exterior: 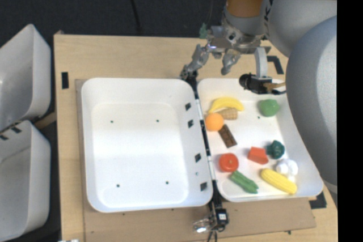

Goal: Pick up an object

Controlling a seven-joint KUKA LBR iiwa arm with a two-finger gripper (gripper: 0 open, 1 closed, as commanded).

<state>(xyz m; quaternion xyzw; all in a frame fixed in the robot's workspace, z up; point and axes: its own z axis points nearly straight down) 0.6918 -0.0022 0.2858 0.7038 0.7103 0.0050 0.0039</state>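
Down at the near rim of the right bin lie the yellow corn and green pepper, with the tomato just behind. I'm in the approach step: my end effector hangs spread wide and holding nothing above the bin's far-left corner, near the banana. Next I must pick a target (the banana looks closest), centre over it and descend. No labels or writing that I can read.
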